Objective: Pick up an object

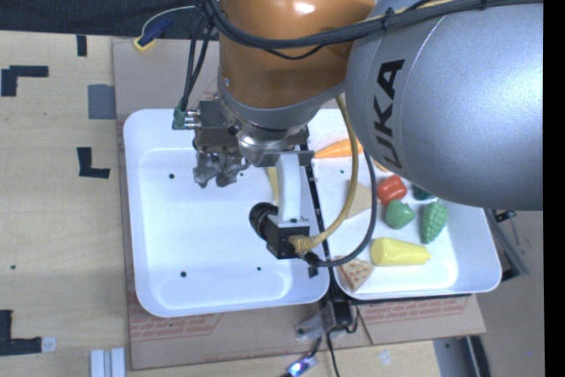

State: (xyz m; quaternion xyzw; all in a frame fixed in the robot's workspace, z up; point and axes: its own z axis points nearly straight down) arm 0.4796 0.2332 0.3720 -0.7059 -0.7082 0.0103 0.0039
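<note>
Camera view shows the hand over the left bin.

light: bright, even, from overhead | glare: white hotspot on orange arm band, sheen on grey arm shell | shadows: soft, faint, on left bin | focus: slightly soft overall | background top: dark

My gripper hangs over the left bin, toward its back. The right bin sits just beside it, holding toy foods, with a slice in its front left corner.
</note>
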